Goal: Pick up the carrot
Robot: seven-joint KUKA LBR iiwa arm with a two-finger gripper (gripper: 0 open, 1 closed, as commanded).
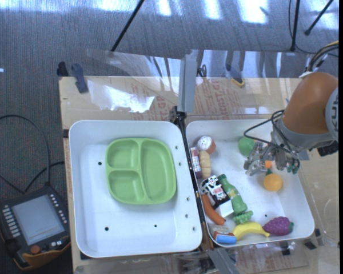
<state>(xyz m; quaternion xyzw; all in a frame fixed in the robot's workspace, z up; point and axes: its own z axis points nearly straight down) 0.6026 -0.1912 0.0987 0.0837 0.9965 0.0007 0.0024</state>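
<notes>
Two white bins sit side by side on the desk, and the carrot lies in the right bin, close to its left wall. The gripper hangs over the far right part of that bin, just above an orange and beside a green round fruit; whether the fingers are apart or together cannot be told from this view, and nothing shows between them. From the fingers the carrot lies well off toward the left bin and nearer the camera, past a green bottle and a cow-patterned carton that crowd its far side. Its long axis runs slantwise, from the bin's left wall down toward a banana. The coming move likely calls for travel across the bin and a wrist turn so the fingers close across that axis.
</notes>
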